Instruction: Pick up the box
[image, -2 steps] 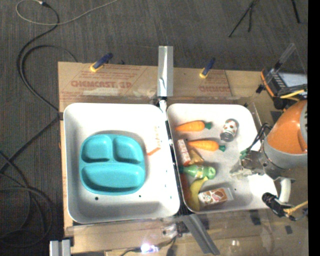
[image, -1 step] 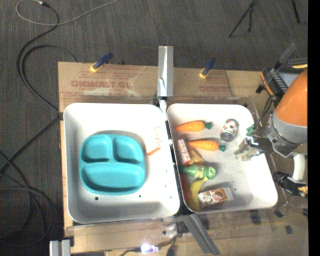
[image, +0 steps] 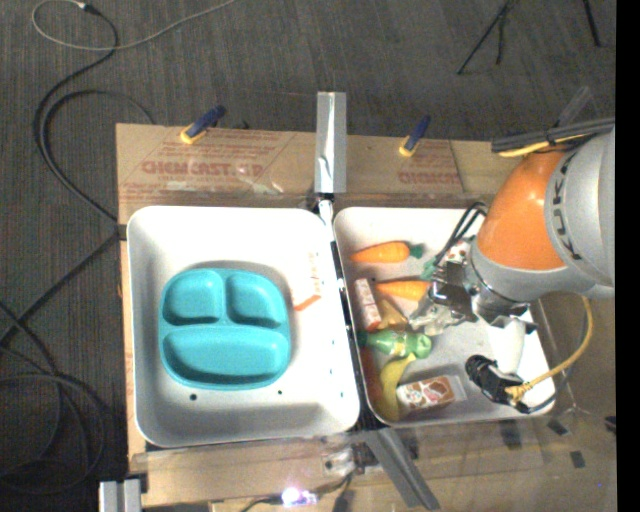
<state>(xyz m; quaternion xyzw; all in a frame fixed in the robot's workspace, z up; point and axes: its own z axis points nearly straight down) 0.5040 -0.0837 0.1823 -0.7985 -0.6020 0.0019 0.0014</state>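
The box lies flat by the right bin's near edge, beside a banana. The pincer hangs above the bin's middle, apart from the box, over the carrots. Whether it is wide or narrow cannot be told.

Dark grey carpet lies around my surface, with black cables trailing at left.

Faded red print runs across the cardboard sheet along the worktop's far edge, too washed out to read with certainty. Dark letters reading "KU" stand on the arm's grey casing. The box carries a label too small to read.
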